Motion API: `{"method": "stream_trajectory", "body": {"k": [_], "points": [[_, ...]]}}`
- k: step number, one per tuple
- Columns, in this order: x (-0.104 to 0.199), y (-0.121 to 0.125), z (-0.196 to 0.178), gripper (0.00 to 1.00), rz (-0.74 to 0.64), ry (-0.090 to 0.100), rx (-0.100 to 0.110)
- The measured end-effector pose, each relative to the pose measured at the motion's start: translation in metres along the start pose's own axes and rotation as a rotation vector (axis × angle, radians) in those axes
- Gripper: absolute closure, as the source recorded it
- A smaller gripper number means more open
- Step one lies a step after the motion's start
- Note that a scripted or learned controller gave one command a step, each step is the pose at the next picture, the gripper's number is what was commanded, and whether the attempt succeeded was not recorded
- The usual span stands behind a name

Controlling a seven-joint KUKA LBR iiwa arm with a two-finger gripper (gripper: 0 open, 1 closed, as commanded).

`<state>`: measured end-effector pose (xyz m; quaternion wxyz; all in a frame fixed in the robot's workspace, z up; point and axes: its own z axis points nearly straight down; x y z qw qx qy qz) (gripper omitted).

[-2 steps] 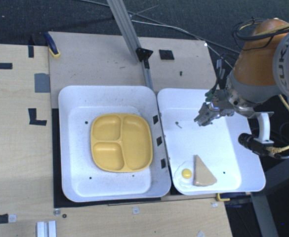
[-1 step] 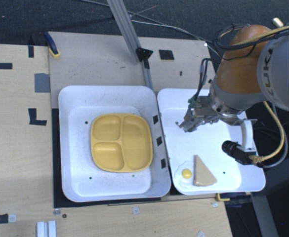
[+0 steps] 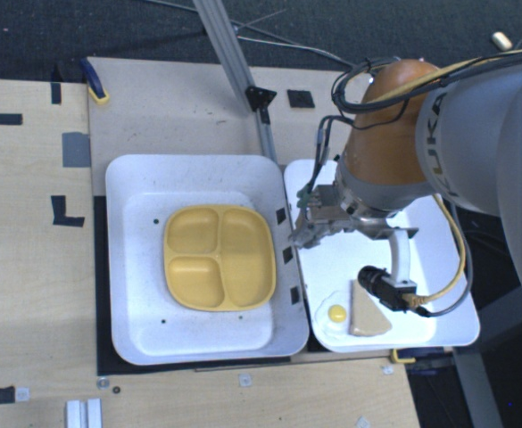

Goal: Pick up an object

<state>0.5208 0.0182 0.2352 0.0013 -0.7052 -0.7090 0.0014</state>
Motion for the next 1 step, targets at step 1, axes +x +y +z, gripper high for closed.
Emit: {"method": "stream_trajectory", "body": {"k": [1], "points": [[0.0463,-0.0064,-0.0006,1.0,-0.001,0.001,-0.001]]}}
